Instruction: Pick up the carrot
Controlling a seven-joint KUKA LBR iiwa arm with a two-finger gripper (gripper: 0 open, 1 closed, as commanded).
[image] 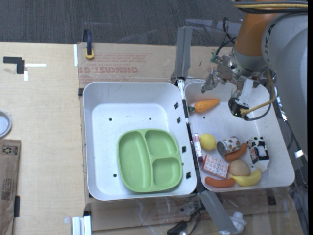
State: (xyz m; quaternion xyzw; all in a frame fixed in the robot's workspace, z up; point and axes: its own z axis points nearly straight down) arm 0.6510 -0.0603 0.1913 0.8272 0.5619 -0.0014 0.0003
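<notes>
From my seat I saw the carrot [206,105] lying in the right bin [282,146], up at about eleven o'clock of that bin, close to the wall it shares with the left bin [98,131], its green end pointing toward that wall. The tool [215,80] hung above the bin's far rim, at roughly one o'clock from the carrot and apart from it; nothing sat between its fingers, and I could not tell from this view whether they were apart or together.

My main worry was the wall. The carrot lay so near the divider that a finger coming down on the nine o'clock side could have struck the rim or wedged between carrot and wall. The carrot is round and tapered, so I judged that a pinch off its thick middle would have squirted it out sideways, or rolled it along the floor of the bin.

The loose cable [254,109] looped beside the wrist, at three o'clock from the carrot, might have dragged through the bin on a low approach. The lemon [207,141] and the small can [230,145] at six o'clock stood well apart from the carrot, so I expected little trouble there. The green plate [149,159] in the left bin played no part.
</notes>
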